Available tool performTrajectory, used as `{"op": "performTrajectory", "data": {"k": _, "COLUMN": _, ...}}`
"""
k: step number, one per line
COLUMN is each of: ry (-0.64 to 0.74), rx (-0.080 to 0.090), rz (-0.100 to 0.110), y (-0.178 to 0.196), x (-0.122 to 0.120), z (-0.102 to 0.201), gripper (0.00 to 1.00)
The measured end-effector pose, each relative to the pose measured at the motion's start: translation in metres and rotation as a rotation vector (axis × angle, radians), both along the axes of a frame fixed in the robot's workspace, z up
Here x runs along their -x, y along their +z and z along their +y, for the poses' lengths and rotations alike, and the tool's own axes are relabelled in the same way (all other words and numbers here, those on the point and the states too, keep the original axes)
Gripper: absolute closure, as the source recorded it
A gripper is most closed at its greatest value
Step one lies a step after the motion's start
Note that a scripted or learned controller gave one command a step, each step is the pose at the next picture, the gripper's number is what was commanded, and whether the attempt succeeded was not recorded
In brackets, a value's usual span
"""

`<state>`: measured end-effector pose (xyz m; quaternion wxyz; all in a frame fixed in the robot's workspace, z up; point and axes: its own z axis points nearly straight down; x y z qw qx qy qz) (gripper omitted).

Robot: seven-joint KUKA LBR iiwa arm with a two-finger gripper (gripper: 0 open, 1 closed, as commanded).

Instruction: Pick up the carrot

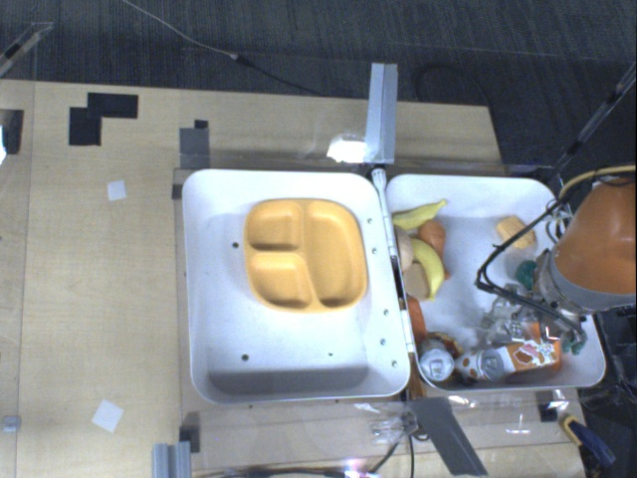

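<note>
Arm (602, 242): grey with an orange band, reaching over the right bin's right side.
Gripper (513, 322): low inside the right bin, right of the can, beside the carton's left end; cables and metal parts blur it, so I cannot tell how it is set.
Carrot (416, 317): orange, lying against the right bin's left wall, just above the can and below the bananas.
Can (436, 365): silver, at the right bin's near-left corner.
Carton (532, 355): orange, on its side right of the can, along the near wall.
Bananas (426, 257): two, above the carrot, near the left wall.
Right bin (468, 192): white, on the counter (90, 297).
Left bin (214, 297): touching the right bin's left side; holds a yellow tray (304, 254).
</note>
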<state>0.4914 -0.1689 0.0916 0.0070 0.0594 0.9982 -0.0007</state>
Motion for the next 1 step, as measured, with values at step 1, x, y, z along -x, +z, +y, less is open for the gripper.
{"op": "performTrajectory", "data": {"k": 1, "ry": 0.08, "rx": 0.003, "rz": -0.004, "y": -0.0008, "x": -0.0014, "z": -0.0367, "gripper": 1.0}}
